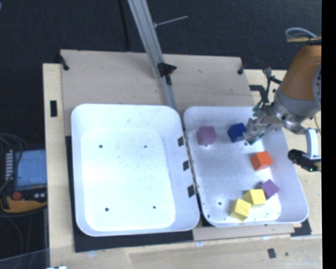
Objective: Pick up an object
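Note:
The right bin (224, 167) holds several small blocks. A blue block (236, 132) lies near its far side, and a pink-purple block (206, 135) sits to its left. An orange block (261, 160) rests at the right. Two yellow blocks (255, 196) (241, 208) and a small purple block (270, 188) cluster near the front right corner. My gripper (252, 134) hangs low just right of the blue block, close against it. The arm's orange band (299, 77) rises above it at the right.
The left bin (126, 167) stands beside the right one on the wooden bench. A slanted metal post (148, 35) runs from the top down to the gap between the bins. Cables and a blue box (31, 170) lie left of the bench.

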